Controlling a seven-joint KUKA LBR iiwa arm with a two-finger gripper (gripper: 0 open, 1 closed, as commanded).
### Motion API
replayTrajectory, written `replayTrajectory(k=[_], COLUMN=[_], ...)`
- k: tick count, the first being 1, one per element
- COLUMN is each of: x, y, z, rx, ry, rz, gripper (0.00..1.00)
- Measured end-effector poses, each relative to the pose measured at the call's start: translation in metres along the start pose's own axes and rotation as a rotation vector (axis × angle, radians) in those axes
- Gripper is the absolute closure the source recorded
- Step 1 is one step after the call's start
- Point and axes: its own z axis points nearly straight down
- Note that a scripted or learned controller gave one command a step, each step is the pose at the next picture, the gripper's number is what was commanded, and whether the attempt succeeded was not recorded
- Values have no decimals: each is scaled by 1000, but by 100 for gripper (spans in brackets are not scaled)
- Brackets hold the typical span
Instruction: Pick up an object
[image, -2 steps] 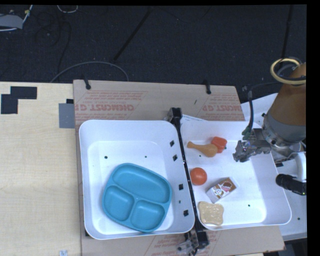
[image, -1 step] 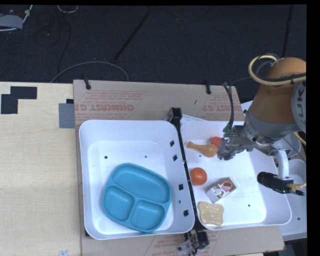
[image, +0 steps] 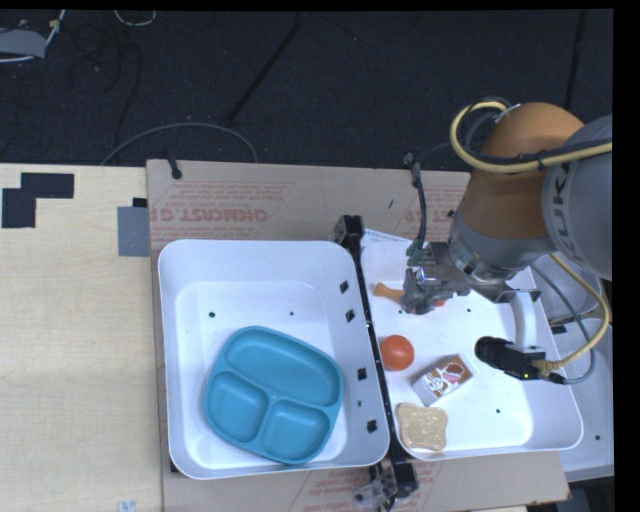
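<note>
The right bin (image: 545, 425) holds an orange-red ball (image: 398, 352), a small red and white carton (image: 443, 379) and a tan slice of toast (image: 423, 427). A short tan stick-like piece (image: 386, 291) lies near the bin's left wall at the back. My gripper (image: 422, 296) is low over the back left of this bin, its tip right beside the tan piece's right end. Whether it touches or holds that piece is hidden by the gripper body. The ball sits a short way in front of the gripper.
A blue divided plate (image: 272, 394) lies in the left bin (image: 185, 270). A black divider (image: 365, 330) separates the two bins. A black fitting with a yellow cable (image: 508, 357) hangs over the right bin's right side, under the arm (image: 520, 190).
</note>
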Motion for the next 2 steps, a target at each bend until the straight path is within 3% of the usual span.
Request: replayTrajectory(k=[2], x=[105], y=[22], z=[-3], rx=[0], ry=[-1], rz=[0], gripper=[100])
